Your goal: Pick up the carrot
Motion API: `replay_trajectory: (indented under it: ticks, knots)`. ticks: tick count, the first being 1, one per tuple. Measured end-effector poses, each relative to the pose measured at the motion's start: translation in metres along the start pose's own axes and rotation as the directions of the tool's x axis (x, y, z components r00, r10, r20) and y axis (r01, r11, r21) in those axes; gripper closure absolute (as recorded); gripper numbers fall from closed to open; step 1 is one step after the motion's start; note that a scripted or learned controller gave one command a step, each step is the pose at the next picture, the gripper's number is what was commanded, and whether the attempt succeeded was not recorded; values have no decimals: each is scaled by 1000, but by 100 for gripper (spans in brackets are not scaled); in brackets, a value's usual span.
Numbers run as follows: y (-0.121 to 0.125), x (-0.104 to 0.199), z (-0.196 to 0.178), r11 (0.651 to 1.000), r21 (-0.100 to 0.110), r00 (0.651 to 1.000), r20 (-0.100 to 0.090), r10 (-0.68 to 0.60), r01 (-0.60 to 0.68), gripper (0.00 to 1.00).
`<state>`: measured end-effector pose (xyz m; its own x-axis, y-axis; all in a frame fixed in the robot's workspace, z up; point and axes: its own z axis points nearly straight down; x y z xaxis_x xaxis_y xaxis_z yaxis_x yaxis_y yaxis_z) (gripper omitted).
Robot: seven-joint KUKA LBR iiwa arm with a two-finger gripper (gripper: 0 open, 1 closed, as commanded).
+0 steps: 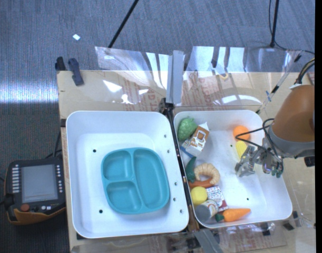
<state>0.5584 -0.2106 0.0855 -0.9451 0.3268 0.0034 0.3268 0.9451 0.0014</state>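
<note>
The carrot (236, 214), orange with a green top at its left end, lies on its side near the front wall of the right bin (274, 202). My gripper (247, 165) hangs over the middle right of that bin, well behind the carrot and apart from it. It sits just in front of a yellow corn piece (240, 149). Nothing shows in its grasp.
The right bin also holds an orange ball (241, 132), a green vegetable (187, 126), a small carton (199, 137), a croissant (206, 172), a lemon (199, 195), a packet (216, 196) and a can (205, 211) beside the carrot. A teal divided plate (134, 179) lies in the left bin (81, 141).
</note>
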Motion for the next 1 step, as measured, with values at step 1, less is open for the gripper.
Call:
replay_trajectory:
  ticks: [1]
  knots:
    - [0,0,0,1000,0,1000,1,-1,1,0]
